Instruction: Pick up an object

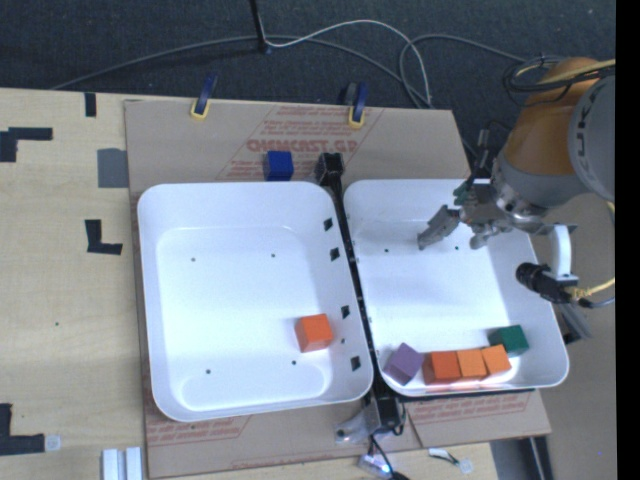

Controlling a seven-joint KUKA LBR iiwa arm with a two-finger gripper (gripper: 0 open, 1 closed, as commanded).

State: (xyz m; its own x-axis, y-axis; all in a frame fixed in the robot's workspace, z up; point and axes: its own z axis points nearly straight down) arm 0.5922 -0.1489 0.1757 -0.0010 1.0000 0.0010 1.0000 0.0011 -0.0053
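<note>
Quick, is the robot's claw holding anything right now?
Two-finger gripper: open, holding nothing, above the right white bin.

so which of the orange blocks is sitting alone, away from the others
The orange block in the left bin. It sits by itself near that bin's front right corner, while the other two orange blocks sit side by side in the right bin's front row.
</note>
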